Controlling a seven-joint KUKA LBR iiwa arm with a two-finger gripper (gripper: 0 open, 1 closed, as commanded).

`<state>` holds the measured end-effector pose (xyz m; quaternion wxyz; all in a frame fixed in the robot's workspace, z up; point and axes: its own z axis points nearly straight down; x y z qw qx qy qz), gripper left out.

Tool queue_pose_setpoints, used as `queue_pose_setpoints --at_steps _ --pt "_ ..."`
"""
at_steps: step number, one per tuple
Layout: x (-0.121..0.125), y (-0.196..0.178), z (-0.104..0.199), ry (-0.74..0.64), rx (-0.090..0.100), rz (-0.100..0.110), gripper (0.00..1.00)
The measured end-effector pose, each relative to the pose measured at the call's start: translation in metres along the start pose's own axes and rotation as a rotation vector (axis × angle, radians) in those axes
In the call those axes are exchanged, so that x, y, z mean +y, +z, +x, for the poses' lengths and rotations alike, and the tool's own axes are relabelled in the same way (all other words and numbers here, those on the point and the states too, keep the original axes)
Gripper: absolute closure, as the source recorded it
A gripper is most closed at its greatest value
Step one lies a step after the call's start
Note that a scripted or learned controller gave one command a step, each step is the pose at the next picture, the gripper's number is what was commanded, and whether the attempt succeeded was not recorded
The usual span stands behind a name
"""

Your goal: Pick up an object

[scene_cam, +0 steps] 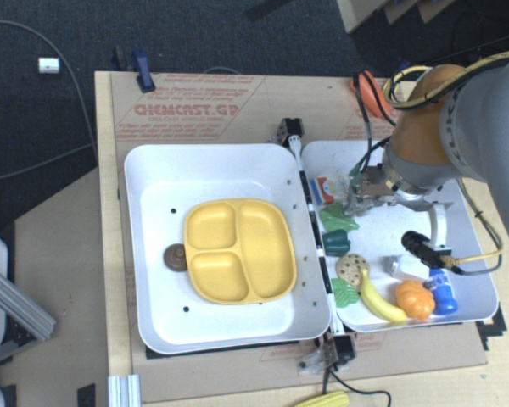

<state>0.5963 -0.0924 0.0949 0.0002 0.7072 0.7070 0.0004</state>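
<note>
1. Overhead, the grey arm point(471, 117) with its orange band is reaching in from the right, and its gripper point(356, 200) is hanging low over the near-left part of the right bin point(483, 299).
2. The gripper's opening cannot be told from this angle, nor whether it is gripping anything.
3. A green toy point(336, 220) is lying just below the gripper, beside the wall dividing the bins, with a darker green piece point(335, 243) next to it.
4. A spotted cookie point(350, 268), a banana point(378, 302), an orange point(414, 300) and a blue item point(442, 293) are crowding the bin's front.
5. In the left bin point(144, 227), a yellow divided plate point(237, 250) is sitting at centre, a brown disc point(176, 257) touching its left edge.
</note>
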Motion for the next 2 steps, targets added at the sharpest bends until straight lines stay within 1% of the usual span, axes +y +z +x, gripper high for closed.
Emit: queue_pose_setpoints --at_steps 1,2 --pt "-0.061 -0.09 0.042 -0.001 0.001 0.001 1.0" --pt "0.051 -0.092 0.088 -0.001 -0.001 -0.001 1.0"
